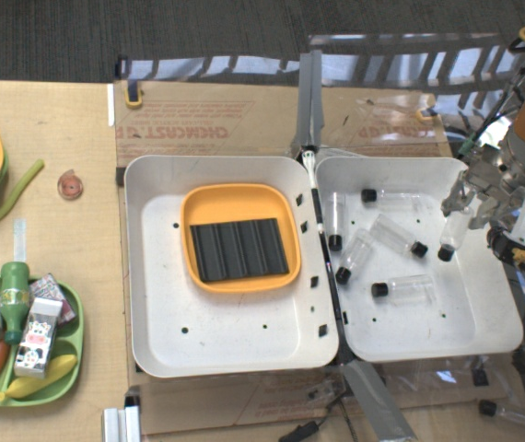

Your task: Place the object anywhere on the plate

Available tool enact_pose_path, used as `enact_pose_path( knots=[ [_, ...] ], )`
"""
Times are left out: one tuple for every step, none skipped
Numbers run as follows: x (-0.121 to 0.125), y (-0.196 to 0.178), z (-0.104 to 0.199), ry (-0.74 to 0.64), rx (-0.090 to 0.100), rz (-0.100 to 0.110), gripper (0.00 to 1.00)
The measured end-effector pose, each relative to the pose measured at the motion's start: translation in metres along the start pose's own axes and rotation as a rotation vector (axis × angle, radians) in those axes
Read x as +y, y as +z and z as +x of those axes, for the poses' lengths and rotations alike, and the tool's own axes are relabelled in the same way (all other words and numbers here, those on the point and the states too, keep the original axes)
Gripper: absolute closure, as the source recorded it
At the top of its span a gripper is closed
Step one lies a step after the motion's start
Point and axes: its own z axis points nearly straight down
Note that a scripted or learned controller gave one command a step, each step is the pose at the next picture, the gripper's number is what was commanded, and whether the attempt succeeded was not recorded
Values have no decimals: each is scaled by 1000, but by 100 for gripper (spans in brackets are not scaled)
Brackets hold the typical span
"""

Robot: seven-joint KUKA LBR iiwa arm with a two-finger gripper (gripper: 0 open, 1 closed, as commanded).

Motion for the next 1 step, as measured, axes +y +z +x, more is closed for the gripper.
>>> enact_pose_path(
  knots=[
    [71, -74, 3, -181, -1, -1, 100]
  ],
)
